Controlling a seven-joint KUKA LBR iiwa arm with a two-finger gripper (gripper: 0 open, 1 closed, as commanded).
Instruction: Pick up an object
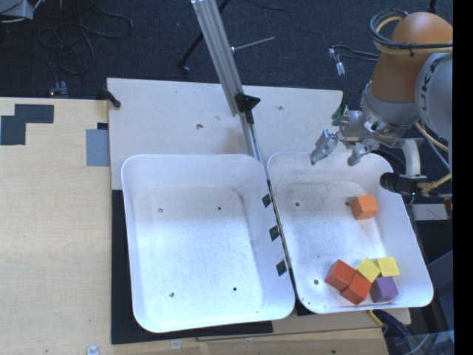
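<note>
The bench (52,220) of pale wood carries a white board and two shallow white bins side by side. The left bin (140,294) has a bare speckled floor. The right bin (295,170) holds all the blocks. A grey metal rail (219,50) rises at a slant from the place where the two bins meet, with a checkered tag on its top.

The arm (414,58), grey with an orange band, comes in from the right and stands over the upper right corner of the right bin. Its gripper (340,151) hangs above the far rim of that bin. The fingers (321,152) are spread wide apart, and nothing is between them.

The orange block (363,207) lies alone in the upper part of the right bin, below the gripper and apart from it. Near the lower right corner four blocks sit close together: a red block (340,275), an orange-red block (356,288), a yellow block (379,267) and a purple block (383,289). They touch one another.
</note>
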